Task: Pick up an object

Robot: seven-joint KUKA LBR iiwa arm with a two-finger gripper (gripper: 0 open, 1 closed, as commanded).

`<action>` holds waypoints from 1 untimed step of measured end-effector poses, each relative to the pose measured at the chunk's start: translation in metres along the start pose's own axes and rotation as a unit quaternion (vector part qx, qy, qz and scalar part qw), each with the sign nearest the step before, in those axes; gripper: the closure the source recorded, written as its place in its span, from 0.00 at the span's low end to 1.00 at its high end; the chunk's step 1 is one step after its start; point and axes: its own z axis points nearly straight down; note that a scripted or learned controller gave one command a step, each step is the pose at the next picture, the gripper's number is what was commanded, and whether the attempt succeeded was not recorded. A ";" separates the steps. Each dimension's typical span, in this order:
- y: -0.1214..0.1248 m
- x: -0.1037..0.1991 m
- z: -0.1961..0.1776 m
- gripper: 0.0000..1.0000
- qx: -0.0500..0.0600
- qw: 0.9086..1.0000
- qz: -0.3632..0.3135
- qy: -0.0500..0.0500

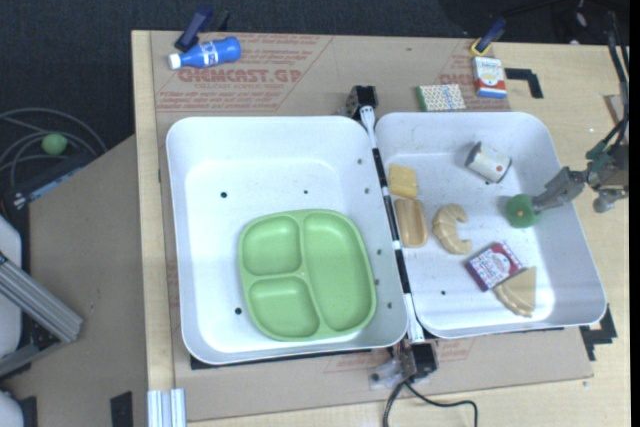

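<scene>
Gripper (548, 198) low at the right bin's (440, 137) right side, right by the green ball (519, 210).

Whether the pincer is wide or narrow, I cannot tell from up here. The ball sits in the right bin, touching or just off the tip. Sharing that bin: a white cup (488, 162), a croissant (452, 228), a red packet (494, 265), and bread pieces (409, 220). Over in the left bin (200, 155), a green divided plate (304, 273).

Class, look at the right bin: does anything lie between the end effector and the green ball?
Nothing visible does. The end effector sits at the right bin's right side, immediately beside the green ball. The small white cup lies further up, off that line.
</scene>
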 end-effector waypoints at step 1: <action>0.064 0.038 0.102 0.00 0.002 1.000 -0.001 0.001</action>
